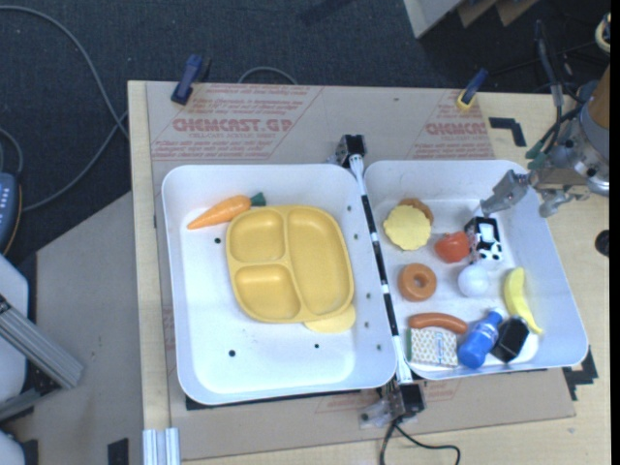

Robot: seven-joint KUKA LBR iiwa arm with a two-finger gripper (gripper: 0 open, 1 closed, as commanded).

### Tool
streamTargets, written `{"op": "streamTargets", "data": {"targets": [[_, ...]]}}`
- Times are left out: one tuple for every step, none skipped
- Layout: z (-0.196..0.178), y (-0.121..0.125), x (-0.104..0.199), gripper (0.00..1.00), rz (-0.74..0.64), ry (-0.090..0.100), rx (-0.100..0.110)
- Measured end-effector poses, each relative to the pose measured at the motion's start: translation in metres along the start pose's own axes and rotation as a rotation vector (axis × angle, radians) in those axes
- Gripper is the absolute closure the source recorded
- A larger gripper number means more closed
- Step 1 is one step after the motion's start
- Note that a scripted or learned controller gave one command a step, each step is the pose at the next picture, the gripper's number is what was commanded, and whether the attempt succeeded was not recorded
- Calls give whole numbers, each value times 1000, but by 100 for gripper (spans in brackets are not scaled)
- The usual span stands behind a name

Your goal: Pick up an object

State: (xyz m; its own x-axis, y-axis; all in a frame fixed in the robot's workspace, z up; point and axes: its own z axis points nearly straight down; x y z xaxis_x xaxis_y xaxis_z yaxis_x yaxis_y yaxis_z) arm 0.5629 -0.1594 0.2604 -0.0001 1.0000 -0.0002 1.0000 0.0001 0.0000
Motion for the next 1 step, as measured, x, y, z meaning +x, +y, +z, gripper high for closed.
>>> {"op": "streamTargets", "data": {"targets": [[108,32,24,0,-1,1,3]]}}
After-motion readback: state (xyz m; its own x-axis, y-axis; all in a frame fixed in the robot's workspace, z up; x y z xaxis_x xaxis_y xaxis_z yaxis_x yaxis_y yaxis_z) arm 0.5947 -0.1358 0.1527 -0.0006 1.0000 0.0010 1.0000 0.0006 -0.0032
